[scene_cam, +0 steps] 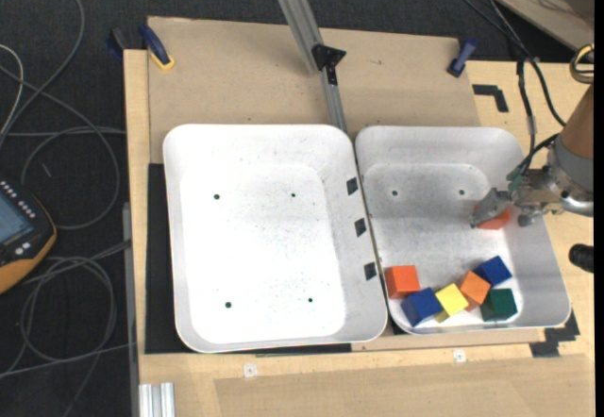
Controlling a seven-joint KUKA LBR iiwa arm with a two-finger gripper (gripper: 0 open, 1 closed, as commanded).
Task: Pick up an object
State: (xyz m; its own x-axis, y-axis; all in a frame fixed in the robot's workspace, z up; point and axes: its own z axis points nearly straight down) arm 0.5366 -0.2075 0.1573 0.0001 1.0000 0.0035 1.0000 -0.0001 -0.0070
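The gripper (493, 213) was seen low over the right bin (425, 156), close to that bin's right wall and about midway between its far and near edges, with a small red-orange block (494, 222) showing at its tips. Whether that block was truly pinched between the jaws or merely lay just beneath them could not be told, since the fingers were dark, small and partly merged with the wrist hardware; their state was therefore left undecided. For the step in hand to be done well, it was judged that the block should be centred between the jaws before any lift was made, and that the rise should be straight and slow, so that a shallow or corner grip would not be shaken loose against the nearby wall. The remaining blocks were clustered along the near edge of the right bin: an orange cube (403, 279) toward its near-left corner, then a blue (424, 305), a yellow (451, 299) and a green one (499, 304) toward the near-right corner, all well apart from the jaws. The left bin (189, 217) was left out of the action.
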